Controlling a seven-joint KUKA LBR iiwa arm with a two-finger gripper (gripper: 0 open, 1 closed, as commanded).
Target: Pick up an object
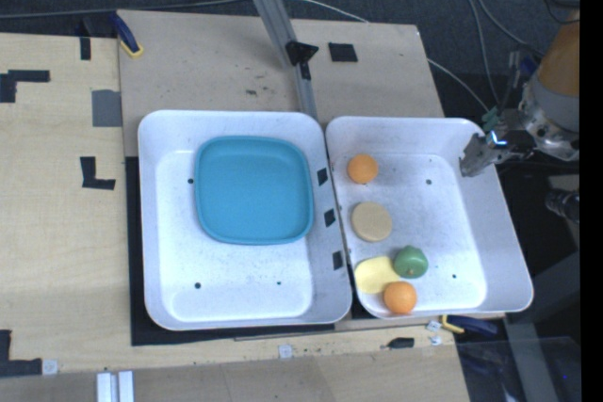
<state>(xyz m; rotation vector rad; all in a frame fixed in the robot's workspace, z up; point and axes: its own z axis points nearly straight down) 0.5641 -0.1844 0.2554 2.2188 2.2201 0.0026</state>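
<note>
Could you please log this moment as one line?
hand: over right white bin's far-right rim | holding: nothing seen | nearest: small orange ball | left bin: square blue plastic plate

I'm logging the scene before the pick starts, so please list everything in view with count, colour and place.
Bins: two, white, side by side on the bench.
Plate: one, blue, in the left bin.
Orange balls: two, right bin, one near the far left, one at the near edge.
Tan disc: one, right bin, middle left.
Yellow piece: one, right bin, near left.
Green ball: one, beside the yellow piece.
Gripper: one, dark, over the right bin's far right rim.
</note>
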